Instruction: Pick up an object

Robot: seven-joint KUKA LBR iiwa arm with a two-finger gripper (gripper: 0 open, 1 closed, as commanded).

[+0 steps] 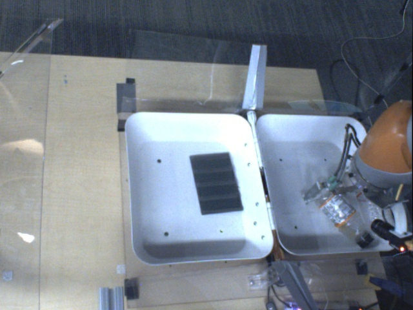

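Note:
A dark ribbed rectangular block (216,183) lies flat near the middle of the left bin (148,237). In the right bin (290,141) a small clear, crinkly object (337,210) rests on the floor toward the right side. My gripper (324,189) hangs low in that bin, just above and left of the clear object, beneath the orange band of the arm (387,144). The arm's body hides the bin's right wall, and I cannot tell whether the gripper touches the clear object.
A metal strip (256,76) stands up behind the seam between the two bins. Cables and black fittings (377,231) crowd the right bin's near right corner. Bare wooden bench (64,173) stretches to the left.

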